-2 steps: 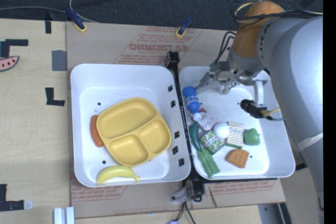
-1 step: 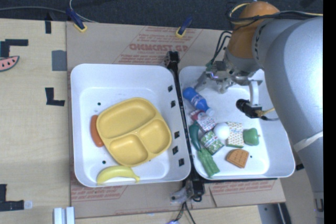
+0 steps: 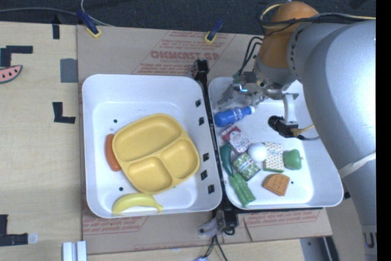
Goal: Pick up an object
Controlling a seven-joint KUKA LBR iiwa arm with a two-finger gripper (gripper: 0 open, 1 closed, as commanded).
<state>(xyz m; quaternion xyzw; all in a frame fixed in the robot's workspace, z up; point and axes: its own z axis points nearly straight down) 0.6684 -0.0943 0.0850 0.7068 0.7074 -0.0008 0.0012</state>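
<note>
Fingers [image 3: 245, 90] low in right bin [image 3: 305, 192], state unreadable. Blue bottle [image 3: 233, 115] lying just below fingers, near bin's left wall; contact unclear. White ball [image 3: 258, 151] further below bottle.

One fixed camera looks down at a slant on both bins [image 3: 91, 131], arm [image 3: 342, 88] entering from right.

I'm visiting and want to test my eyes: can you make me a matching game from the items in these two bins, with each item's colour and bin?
Things:
1. divided tray
2. banana
3. bottle
4. ball

Descriptions:
A. blue, right bin
B. white, right bin
C. yellow, left bin's front edge
D. yellow, middle of left bin

Pairs: 1-D, 2-C, 3-A, 4-B
</note>
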